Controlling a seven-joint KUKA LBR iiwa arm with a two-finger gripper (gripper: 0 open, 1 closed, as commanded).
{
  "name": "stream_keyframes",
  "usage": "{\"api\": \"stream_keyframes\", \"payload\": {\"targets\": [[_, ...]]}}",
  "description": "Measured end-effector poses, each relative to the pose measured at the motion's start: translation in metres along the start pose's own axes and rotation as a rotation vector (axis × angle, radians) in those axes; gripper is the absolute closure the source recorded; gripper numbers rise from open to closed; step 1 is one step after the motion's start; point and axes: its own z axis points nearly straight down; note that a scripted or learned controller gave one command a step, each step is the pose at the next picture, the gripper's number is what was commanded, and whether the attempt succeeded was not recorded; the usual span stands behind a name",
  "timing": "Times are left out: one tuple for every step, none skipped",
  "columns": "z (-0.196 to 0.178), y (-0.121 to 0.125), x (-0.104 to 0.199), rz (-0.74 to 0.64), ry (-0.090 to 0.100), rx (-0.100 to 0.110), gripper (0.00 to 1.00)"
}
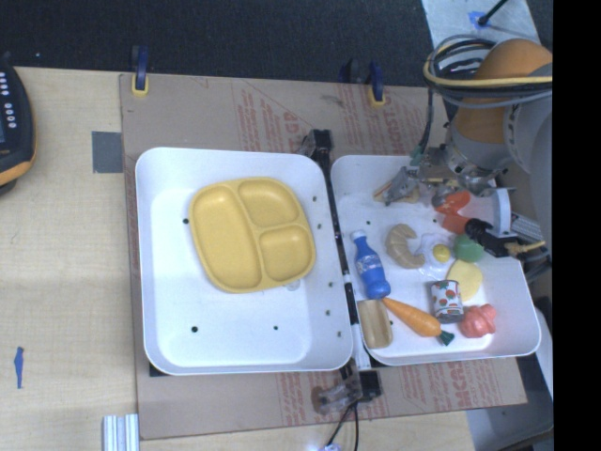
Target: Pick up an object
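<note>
Your end effector (406,184) hangs low over the far edge of the right bin (526,341), whether spread or closed you cannot tell, while the blue bottle (370,268), carrot (411,317) and small can (446,300) lie loose toward that bin's near side, apart from it.

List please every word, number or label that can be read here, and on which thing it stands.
None can be read.
Cardboard sheet: faint red print, too blurred.
Small can: red and white label, too small.
Blue bottle: pale label band, unreadable.
Handheld device: rows of buttons, no legible marks.
</note>
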Motion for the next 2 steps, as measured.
{"api": "stream_keyframes", "payload": {"targets": [[0.005, -0.066, 0.037, -0.003, 0.003, 0.010, 0.00], [-0.007, -0.063, 0.034, -0.003, 0.000, 0.004, 1.00]]}}
